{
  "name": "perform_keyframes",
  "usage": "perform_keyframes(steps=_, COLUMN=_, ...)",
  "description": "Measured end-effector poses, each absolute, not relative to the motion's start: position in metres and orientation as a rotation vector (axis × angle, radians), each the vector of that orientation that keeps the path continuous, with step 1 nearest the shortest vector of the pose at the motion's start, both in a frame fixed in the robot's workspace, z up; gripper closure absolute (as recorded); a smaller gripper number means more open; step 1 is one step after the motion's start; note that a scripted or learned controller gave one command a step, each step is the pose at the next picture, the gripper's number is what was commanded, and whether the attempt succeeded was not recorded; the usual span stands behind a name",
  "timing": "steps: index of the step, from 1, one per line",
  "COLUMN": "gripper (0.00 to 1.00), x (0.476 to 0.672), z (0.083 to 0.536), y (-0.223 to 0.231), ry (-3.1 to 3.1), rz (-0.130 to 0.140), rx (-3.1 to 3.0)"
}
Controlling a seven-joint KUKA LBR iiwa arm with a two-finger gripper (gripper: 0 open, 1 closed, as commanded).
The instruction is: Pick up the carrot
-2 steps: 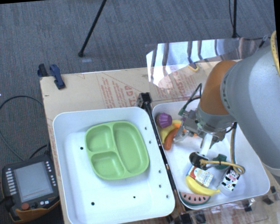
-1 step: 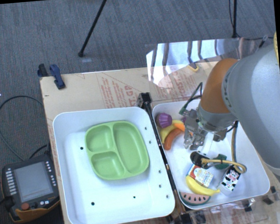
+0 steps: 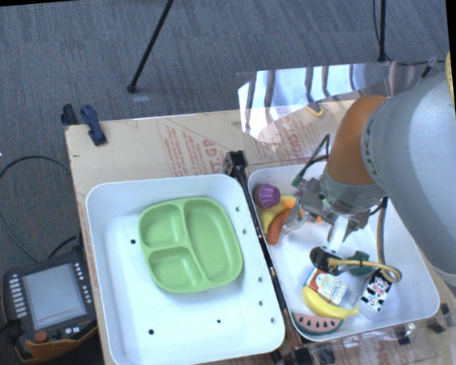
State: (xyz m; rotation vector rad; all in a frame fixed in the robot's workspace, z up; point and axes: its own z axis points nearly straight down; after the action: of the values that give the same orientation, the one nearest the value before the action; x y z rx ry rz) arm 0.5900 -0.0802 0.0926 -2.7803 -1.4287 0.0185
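Observation:
The carrot [image 3: 277, 227] is a short orange piece lying at a slant near the left wall of the right bin [image 3: 428, 299], just below a yellow toy [image 3: 272, 213]. My gripper [image 3: 299, 216] is low in this bin, right beside the carrot on its right and seemingly touching it. The wrist and cables cover the gripper's tip. The grey arm with its orange band [image 3: 354, 145] comes in from the right and hides the bin's far right corner.
A purple toy [image 3: 267, 193] lies above the yellow one. A small carton [image 3: 328, 285], a banana [image 3: 326, 305], a watermelon slice [image 3: 315, 322] and a cow-patterned box [image 3: 374, 293] crowd the bin's near half. The left bin [image 3: 129, 323] holds a green divided plate [image 3: 191, 244].

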Motion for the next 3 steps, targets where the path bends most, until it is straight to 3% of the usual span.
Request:
perform_keyframes(steps=1, gripper=1.00, x=0.5893, z=0.1006, y=-0.0805, ry=-1.428, rz=0.024, rx=-2.773)
perform_keyframes(steps=2, gripper=0.00, x=0.5892, z=0.1004, y=-0.0805, ry=-1.428, rz=0.025, rx=-2.773)
perform_keyframes(steps=3, gripper=1.00, x=0.5886, z=0.1083, y=-0.0807, ry=-1.428, rz=0.029, rx=-2.766)
